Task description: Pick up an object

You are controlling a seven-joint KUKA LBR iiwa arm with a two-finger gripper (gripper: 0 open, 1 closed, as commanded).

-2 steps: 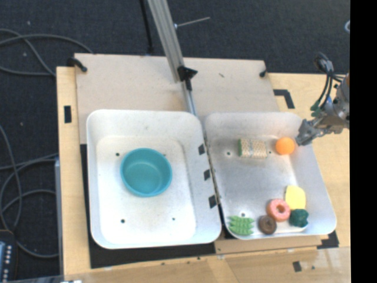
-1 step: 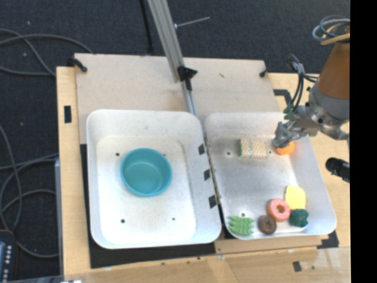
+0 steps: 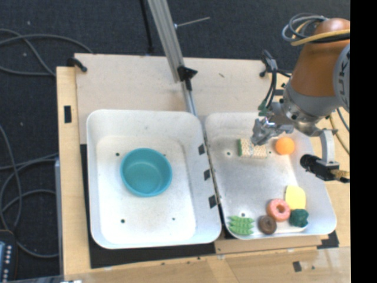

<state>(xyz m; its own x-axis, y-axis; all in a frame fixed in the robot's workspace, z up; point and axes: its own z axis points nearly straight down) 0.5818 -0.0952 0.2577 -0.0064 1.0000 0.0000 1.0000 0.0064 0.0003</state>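
Hovering gripper over pale speckled block with green end, orange ball beside, finger state unclear

— What does the bench stand on?
— A dark floor, with thin cables looping across it at the left.
— And the bench top?
— Pale wood, bare at the far side. A metal rail slants across that far part from the far edge.
— How is the light?
— Even, with soft shadows.
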